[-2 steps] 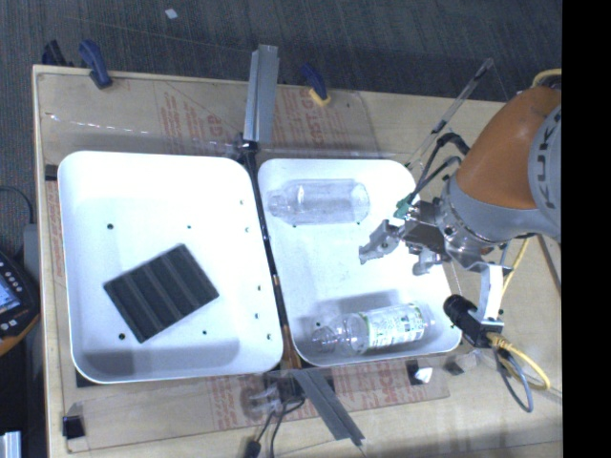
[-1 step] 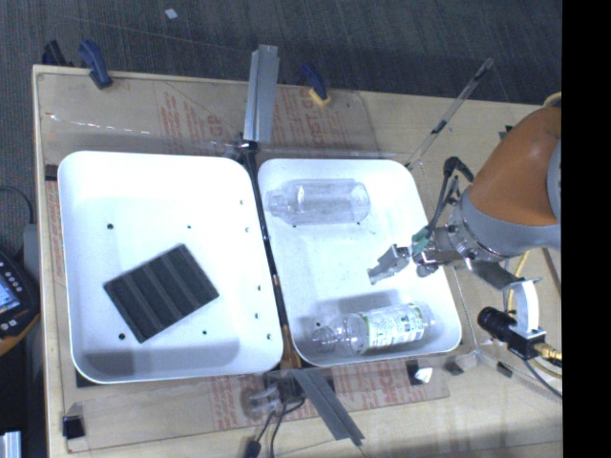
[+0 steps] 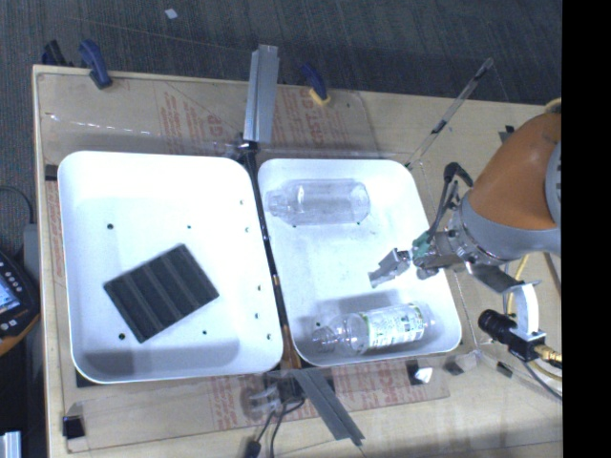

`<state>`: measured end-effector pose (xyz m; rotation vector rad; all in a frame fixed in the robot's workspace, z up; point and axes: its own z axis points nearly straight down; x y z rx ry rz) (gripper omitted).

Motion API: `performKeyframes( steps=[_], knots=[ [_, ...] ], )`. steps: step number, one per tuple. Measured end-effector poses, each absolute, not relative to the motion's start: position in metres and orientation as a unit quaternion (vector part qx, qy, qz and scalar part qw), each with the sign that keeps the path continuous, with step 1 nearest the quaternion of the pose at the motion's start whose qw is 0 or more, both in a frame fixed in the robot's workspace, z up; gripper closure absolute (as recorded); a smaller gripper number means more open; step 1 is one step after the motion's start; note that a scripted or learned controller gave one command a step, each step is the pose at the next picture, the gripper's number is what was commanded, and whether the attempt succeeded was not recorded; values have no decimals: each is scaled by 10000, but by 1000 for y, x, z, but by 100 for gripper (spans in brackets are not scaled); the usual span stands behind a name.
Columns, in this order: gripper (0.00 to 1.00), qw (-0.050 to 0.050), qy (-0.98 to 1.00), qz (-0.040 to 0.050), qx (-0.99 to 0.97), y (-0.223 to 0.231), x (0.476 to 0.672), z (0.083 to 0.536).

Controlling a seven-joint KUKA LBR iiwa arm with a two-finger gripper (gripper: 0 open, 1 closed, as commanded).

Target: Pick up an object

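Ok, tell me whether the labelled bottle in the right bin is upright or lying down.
Lying down: the labelled bottle rests on its side along the right bin's near wall.

Light falls from above and is strong and even. The left bin [image 3: 86,175] is so bright that its floor and far wall wash out to plain white with little shading; a soft grey shadow lies along its near wall. The right bin [image 3: 420,218] looks slightly cooler and dimmer. The two clear bottles [image 3: 318,201] [image 3: 374,328] show faint pale highlights and blurry outlines, hard to separate from the white beneath them. The dark ribbed pad [image 3: 160,292] stands out in crisp contrast. The floor beyond the table's [image 3: 191,98] far edge is dim and grainy. Overall the picture is soft, and fine detail on the gripper [image 3: 393,266] is smeared.
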<state>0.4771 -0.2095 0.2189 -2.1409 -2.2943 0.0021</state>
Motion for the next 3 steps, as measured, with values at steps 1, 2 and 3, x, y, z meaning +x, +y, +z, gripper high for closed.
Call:
performKeyframes(
  steps=[1,2,3],
  knots=[
    [0,18,-7444,7,-6677,-209,477,199],
    [0,18,-7400,9,-6726,-208,542,155],
    [0,-2,-6632,0,-7485,-211,519,203]
  ],
)
